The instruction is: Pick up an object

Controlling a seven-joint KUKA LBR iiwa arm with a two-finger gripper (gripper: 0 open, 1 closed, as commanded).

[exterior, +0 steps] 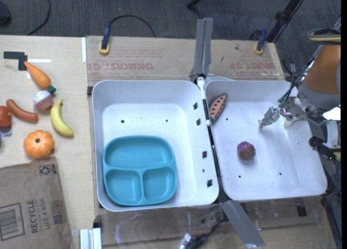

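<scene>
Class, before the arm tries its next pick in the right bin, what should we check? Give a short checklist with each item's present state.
1. Target present: a purple ball lies in the right bin: ok.
2. Ball apart from the watermelon slice leaning at the bin's left wall: ok.
3. Gripper over the right bin: ok.
4. Gripper above the ball: not ok, it sits up and to the right of it.
5. Something between the fingers: cannot tell.
6. Left bin holds a blue divided tray, away from the arm: ok.
</scene>
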